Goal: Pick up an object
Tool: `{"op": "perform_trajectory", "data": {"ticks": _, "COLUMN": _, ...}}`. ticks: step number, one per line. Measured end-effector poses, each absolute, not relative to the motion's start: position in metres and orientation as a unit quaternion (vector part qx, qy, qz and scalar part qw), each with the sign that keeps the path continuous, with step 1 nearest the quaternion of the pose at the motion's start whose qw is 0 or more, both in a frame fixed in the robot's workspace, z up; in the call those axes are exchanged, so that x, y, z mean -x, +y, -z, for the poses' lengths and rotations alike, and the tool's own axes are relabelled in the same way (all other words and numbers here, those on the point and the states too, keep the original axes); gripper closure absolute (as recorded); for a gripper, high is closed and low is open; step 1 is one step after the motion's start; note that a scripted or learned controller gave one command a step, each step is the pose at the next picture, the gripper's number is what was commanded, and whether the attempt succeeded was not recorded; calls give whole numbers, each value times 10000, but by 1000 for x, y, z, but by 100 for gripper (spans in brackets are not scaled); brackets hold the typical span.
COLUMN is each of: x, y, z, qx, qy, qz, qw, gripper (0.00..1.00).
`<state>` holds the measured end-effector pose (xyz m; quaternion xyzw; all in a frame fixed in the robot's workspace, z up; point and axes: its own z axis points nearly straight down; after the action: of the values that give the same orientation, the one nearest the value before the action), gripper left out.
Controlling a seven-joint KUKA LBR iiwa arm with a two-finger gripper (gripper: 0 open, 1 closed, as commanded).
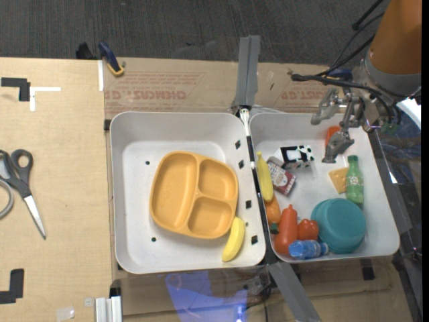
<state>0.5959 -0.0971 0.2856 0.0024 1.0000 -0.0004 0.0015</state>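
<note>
Since the gripper (pixel 337 143) hangs low in the right bin (pixel 312 190), the likeliest target, imo, is the small orange-red obj (pixel 333 133) just beside it, partly hidden by the tool. Open vs closed: can't tell from this angle, and nothing is visibly held. The yellow wedge (pixel 338 178) and green bottle (pixel 354 180) lie just below the tool, the black-white toy (pixel 296 155) to its left. To do it well: centre over one obj, drop straight, and avoid the bin wall close behind.

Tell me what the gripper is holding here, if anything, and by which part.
Nothing is held. The two-finger gripper hangs open above the right white bin, with no object between its fingers.
</note>
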Motion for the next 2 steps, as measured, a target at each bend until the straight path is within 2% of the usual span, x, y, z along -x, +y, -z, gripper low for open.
{"op": "perform_trajectory", "data": {"ticks": 1, "x": -659, "y": -154, "z": -201, "qx": -304, "qy": 9995, "qz": 0, "qw": 16, "gripper": 0}}
{"op": "perform_trajectory", "data": {"ticks": 2, "x": -644, "y": -199, "z": -94, "qx": -1269, "qy": 9919, "qz": 5, "qw": 29, "gripper": 0}}
